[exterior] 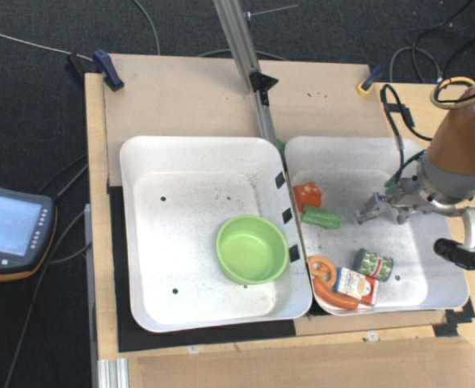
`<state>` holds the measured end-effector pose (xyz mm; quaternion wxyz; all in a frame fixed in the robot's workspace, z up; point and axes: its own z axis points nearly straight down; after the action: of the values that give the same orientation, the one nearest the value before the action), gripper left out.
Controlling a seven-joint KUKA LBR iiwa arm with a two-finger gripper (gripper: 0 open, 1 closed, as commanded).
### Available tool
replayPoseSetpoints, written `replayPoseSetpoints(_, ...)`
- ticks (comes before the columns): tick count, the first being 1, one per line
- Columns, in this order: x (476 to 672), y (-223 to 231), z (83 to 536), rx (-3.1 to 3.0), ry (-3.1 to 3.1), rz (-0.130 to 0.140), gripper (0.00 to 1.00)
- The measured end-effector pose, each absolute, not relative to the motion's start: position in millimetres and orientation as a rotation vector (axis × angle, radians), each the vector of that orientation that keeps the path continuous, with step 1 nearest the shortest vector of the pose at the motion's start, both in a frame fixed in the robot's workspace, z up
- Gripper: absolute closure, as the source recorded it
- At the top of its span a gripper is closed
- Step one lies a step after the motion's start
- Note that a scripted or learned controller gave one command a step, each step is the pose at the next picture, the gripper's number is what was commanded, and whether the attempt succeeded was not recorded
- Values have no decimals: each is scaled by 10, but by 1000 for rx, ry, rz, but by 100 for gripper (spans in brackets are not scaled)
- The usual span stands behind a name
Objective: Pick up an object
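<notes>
The right bin [346, 145] holds a red-orange block [307, 195] and a green piece [321, 218] near its left wall. A small green-labelled can [375, 264] lies toward the front. Beside it, a red-and-white packet [355, 284] rests on an orange ring-shaped toy [321, 271] in the front left corner. My gripper [369, 211] hangs low over the middle of this bin, right of the green piece and apart from it, above the can in the view. The arm's orange band [457, 142] is at the right edge. A green bowl [252, 250] sits in the left bin [181, 149].
A slanted metal pole [239, 43] comes down to the gap between the bins at the back. Black cables [399, 120] run along the arm. Blue clamps [107, 69] hold the board's back corners. A hand-held pendant [11, 233] lies off the bench at left.
</notes>
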<state>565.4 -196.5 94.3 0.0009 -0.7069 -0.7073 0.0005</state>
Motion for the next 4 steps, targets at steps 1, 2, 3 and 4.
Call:
replayPoseSetpoints(1, 5664, -1967, 1064, -2222, -2223, -2, 100)
replayPoseSetpoints(2, 5659, -2070, 1583, -2225, -2224, -3, 100)
replayPoseSetpoints(3, 5750, -2071, 2180, -2224, -2226, -5, 100)
replayPoseSetpoints(4, 5759, -2072, 2712, -2224, -2226, -5, 100)
